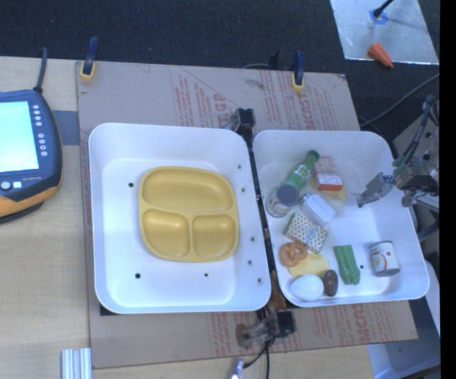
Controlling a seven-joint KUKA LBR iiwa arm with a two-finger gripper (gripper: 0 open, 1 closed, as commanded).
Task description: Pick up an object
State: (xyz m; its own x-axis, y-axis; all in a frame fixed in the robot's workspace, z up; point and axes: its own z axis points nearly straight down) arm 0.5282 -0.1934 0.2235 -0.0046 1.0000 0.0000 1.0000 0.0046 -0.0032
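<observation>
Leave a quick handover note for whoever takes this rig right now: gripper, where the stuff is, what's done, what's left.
Gripper: over the right bin's right side, nothing visibly held; finger state unclear.
Objects: all in the right bin, including green bottle, white egg, small can, green block, checkered packet.
Left bin: holds the yellow divided tray.
Done: nothing picked yet.
Left: grasp and lift one object.

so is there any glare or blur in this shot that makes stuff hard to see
In the camera view, the pendant screen at the left is blown out to plain white; the white egg nearly merges with the right bin; the gripper at the right edge is small and soft; the yellow tray in the left bin reads clearly.
</observation>
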